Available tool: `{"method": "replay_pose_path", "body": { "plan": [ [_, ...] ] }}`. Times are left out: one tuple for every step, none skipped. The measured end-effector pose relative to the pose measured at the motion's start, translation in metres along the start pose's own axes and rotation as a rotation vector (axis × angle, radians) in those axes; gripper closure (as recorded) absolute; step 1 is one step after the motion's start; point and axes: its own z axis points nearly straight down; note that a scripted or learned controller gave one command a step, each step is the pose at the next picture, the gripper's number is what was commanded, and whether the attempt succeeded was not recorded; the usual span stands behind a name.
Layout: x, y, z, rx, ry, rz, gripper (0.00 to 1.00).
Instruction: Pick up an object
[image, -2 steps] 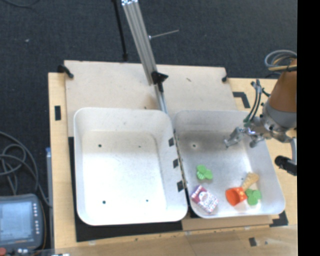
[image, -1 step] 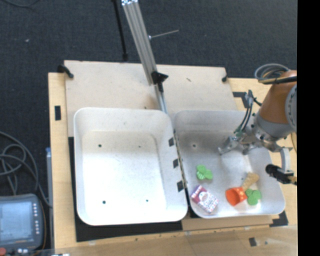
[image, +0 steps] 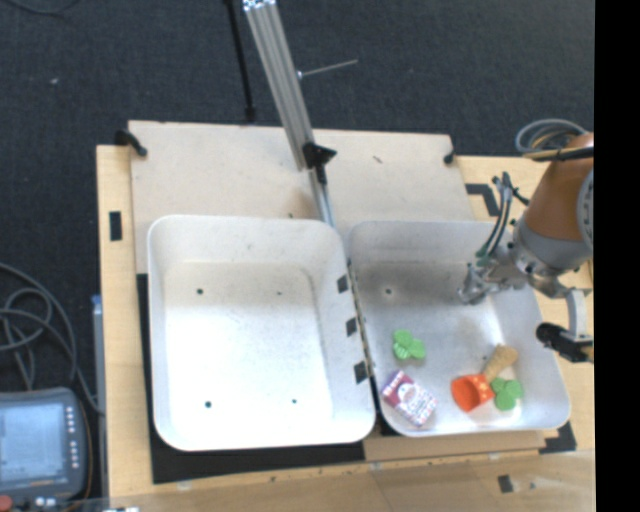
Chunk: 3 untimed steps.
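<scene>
In the right bin (image: 420, 250) lie several small things: a green clover-shaped toy (image: 407, 347), a pink and white packet (image: 409, 399), an orange cup-like piece (image: 468, 392), a tan stick (image: 499, 359) and a second green piece (image: 507, 393). My gripper (image: 474, 287) hangs over the bin's back right part, above and to the right of the clover toy, apart from all of them. Nothing shows between its tips.
The left bin (image: 250, 330) stands beside the right one, with black clips (image: 352, 325) along the shared edge. A slanted metal pole (image: 285, 90) rises from the back of the bench. Cables (image: 505, 215) run along the arm at the right.
</scene>
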Motion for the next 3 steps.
{"method": "replay_pose_path", "body": {
  "plan": [
    [0.003,0.000,-0.064,-0.005,0.000,-0.008,1.00],
    [0.008,0.001,-0.110,-0.003,0.000,-0.009,1.00],
    [0.006,0.002,-0.165,-0.004,0.000,-0.009,1.00]
  ]
}}
